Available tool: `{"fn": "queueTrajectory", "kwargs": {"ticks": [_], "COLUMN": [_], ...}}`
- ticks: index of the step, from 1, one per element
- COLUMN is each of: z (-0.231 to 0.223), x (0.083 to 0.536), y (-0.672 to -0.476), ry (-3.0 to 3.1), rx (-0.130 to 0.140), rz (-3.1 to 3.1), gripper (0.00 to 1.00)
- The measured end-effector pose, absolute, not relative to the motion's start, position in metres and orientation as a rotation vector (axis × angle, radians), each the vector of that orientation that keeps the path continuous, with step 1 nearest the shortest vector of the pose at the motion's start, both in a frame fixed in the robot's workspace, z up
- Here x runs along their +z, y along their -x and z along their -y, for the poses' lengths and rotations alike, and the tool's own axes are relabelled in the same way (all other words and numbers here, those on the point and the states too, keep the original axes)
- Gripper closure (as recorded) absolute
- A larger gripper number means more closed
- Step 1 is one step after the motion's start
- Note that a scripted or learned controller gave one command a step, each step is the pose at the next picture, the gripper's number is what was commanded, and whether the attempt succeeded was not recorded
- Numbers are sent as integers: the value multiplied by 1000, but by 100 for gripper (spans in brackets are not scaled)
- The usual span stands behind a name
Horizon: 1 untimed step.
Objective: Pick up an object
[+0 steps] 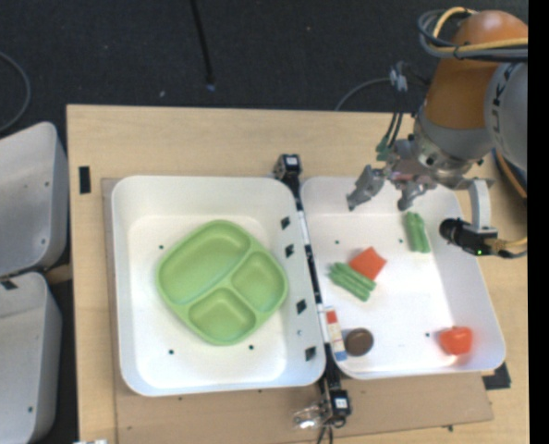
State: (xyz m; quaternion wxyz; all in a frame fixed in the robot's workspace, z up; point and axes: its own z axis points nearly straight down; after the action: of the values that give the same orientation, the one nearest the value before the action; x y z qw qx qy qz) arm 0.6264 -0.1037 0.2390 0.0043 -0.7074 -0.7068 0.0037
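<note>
My gripper (386,192) hangs over the far edge of the right bin (459,294), fingers spread open with nothing between them. Just right of and below it lies a green cylinder (417,232). Near the bin's middle an orange block (368,263) touches a green bean pod (351,281). A brown round piece (359,342) lies at the near left edge beside a small red and white item (331,327). An orange-red piece (456,340) rests in the near right corner.
The left bin (136,340) holds a green divided plate (221,281). A row of black clips along the divider (301,257) separates the bins. Wooden bench surface (90,137) surrounds them.
</note>
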Motion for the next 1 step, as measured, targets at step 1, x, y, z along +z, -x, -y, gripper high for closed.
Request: {"fn": "queueTrajectory", "kwargs": {"ticks": [1], "z": [104], "x": [246], "y": [-629], "ry": [2221], "rx": [-1], "rz": [2222], "gripper": [0]}}
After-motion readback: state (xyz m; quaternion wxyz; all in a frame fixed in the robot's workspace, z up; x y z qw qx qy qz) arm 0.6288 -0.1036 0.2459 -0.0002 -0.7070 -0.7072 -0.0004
